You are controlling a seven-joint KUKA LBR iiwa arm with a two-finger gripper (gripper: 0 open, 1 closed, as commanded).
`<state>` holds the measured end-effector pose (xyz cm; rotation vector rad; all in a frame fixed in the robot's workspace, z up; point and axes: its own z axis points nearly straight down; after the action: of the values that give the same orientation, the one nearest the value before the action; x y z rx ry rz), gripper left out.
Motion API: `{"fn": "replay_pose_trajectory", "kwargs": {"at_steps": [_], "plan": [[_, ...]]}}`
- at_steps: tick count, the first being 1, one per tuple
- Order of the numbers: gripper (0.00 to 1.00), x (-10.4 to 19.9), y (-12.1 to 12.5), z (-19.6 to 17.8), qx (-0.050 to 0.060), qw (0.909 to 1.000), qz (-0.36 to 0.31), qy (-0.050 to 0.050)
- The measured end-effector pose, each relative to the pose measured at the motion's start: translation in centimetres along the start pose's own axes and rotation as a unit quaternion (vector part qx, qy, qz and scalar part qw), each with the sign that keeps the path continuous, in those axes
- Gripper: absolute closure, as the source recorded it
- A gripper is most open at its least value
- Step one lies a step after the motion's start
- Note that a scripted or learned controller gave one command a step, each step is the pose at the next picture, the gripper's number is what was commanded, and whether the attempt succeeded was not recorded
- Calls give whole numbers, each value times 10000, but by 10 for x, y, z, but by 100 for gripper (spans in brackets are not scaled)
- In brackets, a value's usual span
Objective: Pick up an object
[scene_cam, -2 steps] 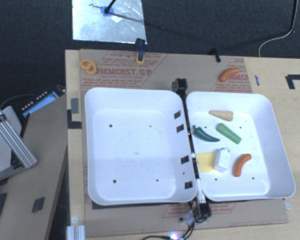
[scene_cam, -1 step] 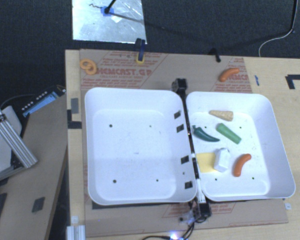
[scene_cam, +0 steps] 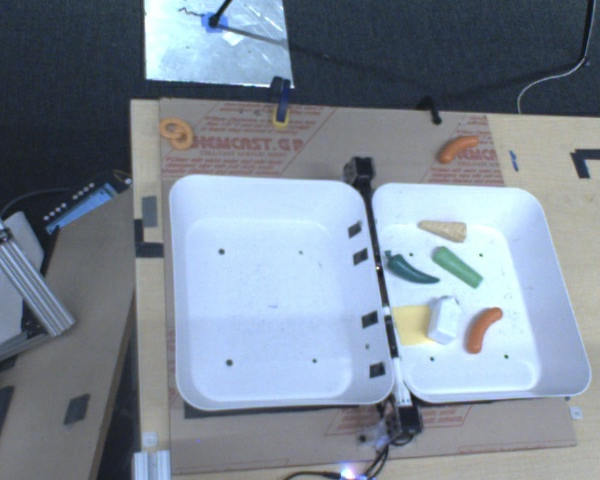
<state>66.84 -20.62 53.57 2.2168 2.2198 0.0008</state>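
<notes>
The right bin (scene_cam: pixel 550 258) holds several small toy foods. A tan cone-shaped piece (scene_cam: pixel 444 230) lies near its back. Below it are a dark green chili pepper (scene_cam: pixel 411 268) and a lighter green piece (scene_cam: pixel 457 266). Toward the front lie a yellow flat slice (scene_cam: pixel 411 324), a white block (scene_cam: pixel 442 319) touching it, and an orange sausage (scene_cam: pixel 482 329).
The left bin (scene_cam: pixel 195 208) sits beside the right one, joined by black clips (scene_cam: pixel 361 257). On the cardboard behind the bins lie an orange sausage (scene_cam: pixel 458 149), a pretzel-like ring (scene_cam: pixel 177 133) and a yellow-blue clamp (scene_cam: pixel 279 103). A metal frame (scene_cam: pixel 20 278) stands at the left.
</notes>
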Motion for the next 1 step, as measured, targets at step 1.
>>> {"fn": "replay_pose_trajectory", "kwargs": {"at_steps": [1], "plan": [[100, 0, 0, 0, 2, 10000, -11, 0]]}}
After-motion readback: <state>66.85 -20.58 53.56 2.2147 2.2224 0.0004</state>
